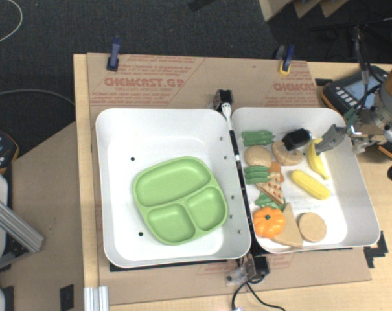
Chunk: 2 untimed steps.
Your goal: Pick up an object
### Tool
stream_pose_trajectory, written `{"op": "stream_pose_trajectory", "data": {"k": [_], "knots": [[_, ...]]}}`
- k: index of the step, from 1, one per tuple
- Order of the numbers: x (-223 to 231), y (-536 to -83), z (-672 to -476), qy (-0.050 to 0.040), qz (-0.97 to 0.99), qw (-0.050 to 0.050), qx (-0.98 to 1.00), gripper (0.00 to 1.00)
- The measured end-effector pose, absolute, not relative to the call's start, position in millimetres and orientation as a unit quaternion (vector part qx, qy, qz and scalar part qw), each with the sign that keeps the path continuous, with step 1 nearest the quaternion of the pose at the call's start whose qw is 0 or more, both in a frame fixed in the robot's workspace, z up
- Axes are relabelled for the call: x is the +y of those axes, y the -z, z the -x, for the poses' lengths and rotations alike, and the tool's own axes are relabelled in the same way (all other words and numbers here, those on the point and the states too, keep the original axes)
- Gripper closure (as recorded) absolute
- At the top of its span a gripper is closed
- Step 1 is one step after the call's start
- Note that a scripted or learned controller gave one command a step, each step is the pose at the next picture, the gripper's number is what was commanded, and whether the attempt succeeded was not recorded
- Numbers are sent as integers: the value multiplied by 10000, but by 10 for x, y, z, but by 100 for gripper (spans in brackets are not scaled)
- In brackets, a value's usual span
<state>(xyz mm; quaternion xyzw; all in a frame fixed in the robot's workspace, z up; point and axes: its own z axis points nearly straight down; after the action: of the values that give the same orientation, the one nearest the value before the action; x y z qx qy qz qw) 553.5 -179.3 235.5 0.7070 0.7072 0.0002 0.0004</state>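
The right white bin point(357, 193) holds several toy foods: a yellow banana point(317, 161), a corn cob point(310, 184), a black block point(297, 137), green pods point(257, 137), a tan roll point(258, 155), a pizza slice point(271, 190), an orange pumpkin point(269, 221) and a round biscuit point(311, 227). My gripper point(332, 138) reaches in over that bin's right rim, low and just to the right of the banana's upper end, close to the black block. Nothing is visibly held in it.
A green divided plate point(179, 199) lies in the left white bin point(118, 141). Both bins rest on a cardboard sheet point(144, 80) clamped at the back. A handheld device point(348, 94) sits at the right, behind the arm.
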Motion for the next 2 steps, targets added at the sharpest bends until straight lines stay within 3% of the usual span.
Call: {"op": "stream_pose_trajectory", "data": {"k": [1,2], "knots": [[-1491,-1318,-4921,32,-7074,-77,7068,0],[-1084,-2652,-4888,-43,-7049,50,7093,0]]}}
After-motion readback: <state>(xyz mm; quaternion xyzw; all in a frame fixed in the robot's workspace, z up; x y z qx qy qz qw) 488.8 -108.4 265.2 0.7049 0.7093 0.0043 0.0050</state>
